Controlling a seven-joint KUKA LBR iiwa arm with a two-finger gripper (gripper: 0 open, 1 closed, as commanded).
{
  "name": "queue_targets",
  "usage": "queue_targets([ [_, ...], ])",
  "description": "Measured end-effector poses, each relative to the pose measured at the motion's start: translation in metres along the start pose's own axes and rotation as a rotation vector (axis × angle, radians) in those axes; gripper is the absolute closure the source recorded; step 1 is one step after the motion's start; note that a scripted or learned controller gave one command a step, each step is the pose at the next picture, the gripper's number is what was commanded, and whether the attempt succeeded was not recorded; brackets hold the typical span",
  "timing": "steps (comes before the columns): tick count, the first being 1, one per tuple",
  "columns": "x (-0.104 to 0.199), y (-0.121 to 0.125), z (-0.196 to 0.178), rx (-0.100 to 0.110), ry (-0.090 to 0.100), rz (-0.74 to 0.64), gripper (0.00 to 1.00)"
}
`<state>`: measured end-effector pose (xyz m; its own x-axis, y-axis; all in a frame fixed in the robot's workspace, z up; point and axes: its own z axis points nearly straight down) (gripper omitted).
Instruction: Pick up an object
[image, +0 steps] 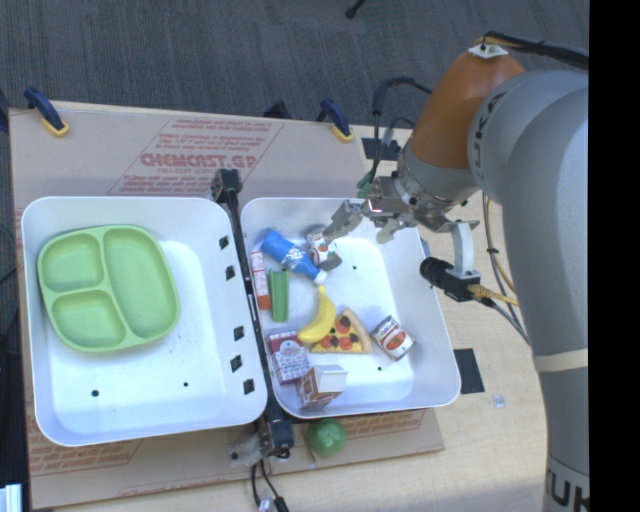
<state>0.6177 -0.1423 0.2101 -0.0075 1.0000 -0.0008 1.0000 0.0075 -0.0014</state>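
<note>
My gripper (325, 246) hangs low in the right bin (425, 300), at its upper middle. It sits at the right end of a blue bottle (281, 249) with a white label, touching it or just above it. Below the bottle lie a green stick-shaped piece (279, 296) and a thin red pack (260, 279). Further down are a banana (320, 318), a pizza slice (349, 335) and a small red can (393, 338). A red carton (289, 358) and a brown box (321, 386) lie near the bin's front edge.
The left bin (150, 390) holds a green divided plate (105, 287) at its upper left. A green ball (325, 436) lies outside the bins on the cardboard at the front. A black divider (238, 270) runs between the bins. The arm (480, 120) fills the upper right.
</note>
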Motion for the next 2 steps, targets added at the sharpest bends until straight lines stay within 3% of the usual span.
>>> queue_targets([
  [2, 0.0, 0.0, 0.0, 0.0, 0.0, 0.0, 0.0],
])
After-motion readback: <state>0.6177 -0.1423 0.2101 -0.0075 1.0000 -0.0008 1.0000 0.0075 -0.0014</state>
